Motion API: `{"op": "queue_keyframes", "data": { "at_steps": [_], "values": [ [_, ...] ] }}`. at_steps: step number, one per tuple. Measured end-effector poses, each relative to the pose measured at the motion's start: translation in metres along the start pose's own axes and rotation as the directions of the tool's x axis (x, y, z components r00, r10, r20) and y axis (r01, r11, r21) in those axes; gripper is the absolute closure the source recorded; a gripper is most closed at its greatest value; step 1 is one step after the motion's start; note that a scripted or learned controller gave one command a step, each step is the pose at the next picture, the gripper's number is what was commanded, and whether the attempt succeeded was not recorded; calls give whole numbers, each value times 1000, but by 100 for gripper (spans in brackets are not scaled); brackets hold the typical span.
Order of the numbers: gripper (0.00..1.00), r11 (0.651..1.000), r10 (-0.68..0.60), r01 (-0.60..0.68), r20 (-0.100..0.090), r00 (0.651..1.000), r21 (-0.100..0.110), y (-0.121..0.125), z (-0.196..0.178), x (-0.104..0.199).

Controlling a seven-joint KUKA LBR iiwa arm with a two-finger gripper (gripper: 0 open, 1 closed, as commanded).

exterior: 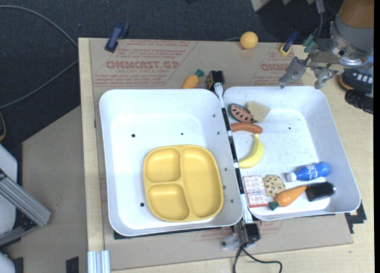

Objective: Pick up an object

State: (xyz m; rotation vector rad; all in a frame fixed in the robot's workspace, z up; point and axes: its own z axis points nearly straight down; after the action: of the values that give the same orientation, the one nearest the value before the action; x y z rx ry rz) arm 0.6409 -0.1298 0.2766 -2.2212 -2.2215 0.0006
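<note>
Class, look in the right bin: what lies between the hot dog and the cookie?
In the camera view, the banana lies between the hot dog and the cookie, in the right bin.

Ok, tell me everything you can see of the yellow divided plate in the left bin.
The yellow three-compartment plastic plate lies flat, right way up, on the floor of the left shallow white bin, toward its front right corner. It is a rounded square with a raised rim: two smaller wells on the left, one long well on the right, all bare. Its surface looks smooth and matte. Its right edge sits close to the bin's right wall; whether they touch is unclear.
</note>
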Motion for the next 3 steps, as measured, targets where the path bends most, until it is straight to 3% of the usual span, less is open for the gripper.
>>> {"op": "queue_keyframes", "data": {
  "at_steps": [1, 2, 3],
  "values": [
    [0, 1000, -1, 1, -1, 1000, 2, -11, 93, 77],
    [0, 1000, 1, -1, 1, 1000, 2, 11, 188, -11],
    [100, 1000, 1, -1, 2, 1000, 4, 12, 175, -12]
  ]
}}
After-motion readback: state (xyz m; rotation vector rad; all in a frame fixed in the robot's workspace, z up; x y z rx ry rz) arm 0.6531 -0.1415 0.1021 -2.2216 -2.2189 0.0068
